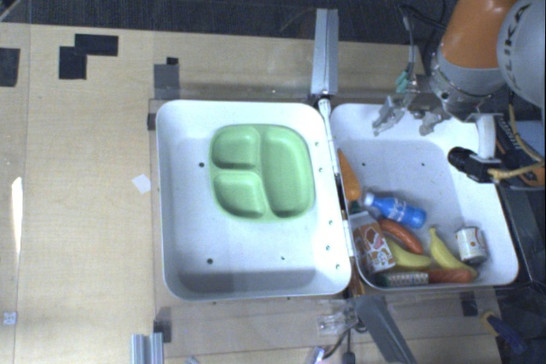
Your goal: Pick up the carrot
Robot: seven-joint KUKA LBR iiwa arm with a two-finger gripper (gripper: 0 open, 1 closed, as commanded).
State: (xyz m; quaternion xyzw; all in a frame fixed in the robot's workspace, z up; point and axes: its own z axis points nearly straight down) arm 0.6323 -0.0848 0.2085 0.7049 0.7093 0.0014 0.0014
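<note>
**Camera view: carrot not yet touched, gripper hangs open at the far edge**

Camera view looks down on two white bins. The left bin [179, 209] carries a green divided plate [261, 170]. The right bin [478, 209] holds the clutter: the carrot [348, 177] lies lengthwise against the bin's left wall, just beside the divider between the bins. Near its lower end are a small bottle with a blue label [394, 210], a red-orange pepper-like piece [401, 234], a banana [444, 251], a printed packet [374, 246] and a small tin can [470, 244].

The gripper [408, 117] sits over the right bin's far rim, fingers spread apart with nothing between them, well apart from the carrot.

By my reading, nothing of the pick is done. Left to do: travel to the carrot, descend, close on it, and lift. The wall just beside it looks likely to crowd one finger.
</note>
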